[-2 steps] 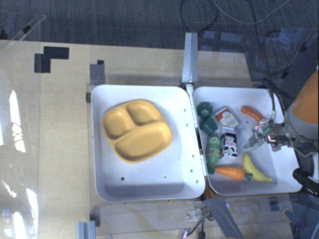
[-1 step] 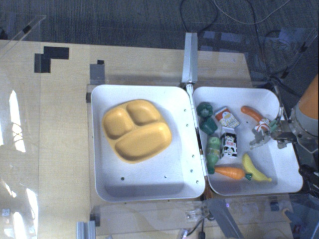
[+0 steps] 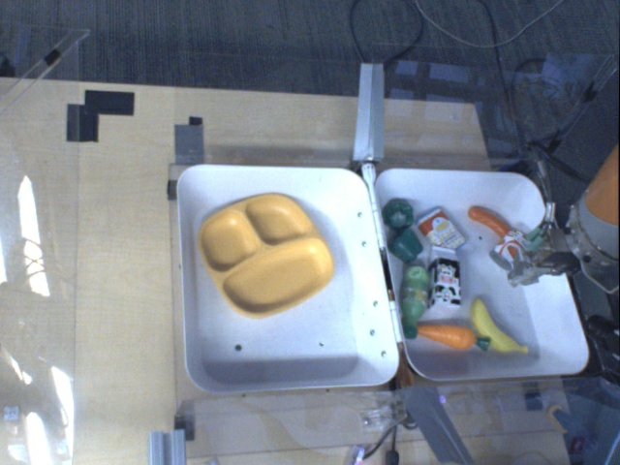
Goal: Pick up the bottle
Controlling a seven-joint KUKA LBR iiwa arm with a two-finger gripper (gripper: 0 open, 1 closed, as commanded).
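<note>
Hand point(image 3: 523, 260) sits low at the right bin's point(image 3: 557, 356) right side; how far open it is, cannot tell, nothing visibly held. Green bottle point(image 3: 416, 292) lies by the bin's left wall, well apart, ungrasped. Pick not started. Bottle: smooth plastic, rounded, beside a boxy milk carton point(image 3: 445, 282).

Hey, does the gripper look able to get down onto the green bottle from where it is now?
Probably yes. The gripper sits at the right bin's right side, with open floor toward the bottle. But the milk carton touches the bottle and a carrot lies at its base, so finger room looks tight.
</note>
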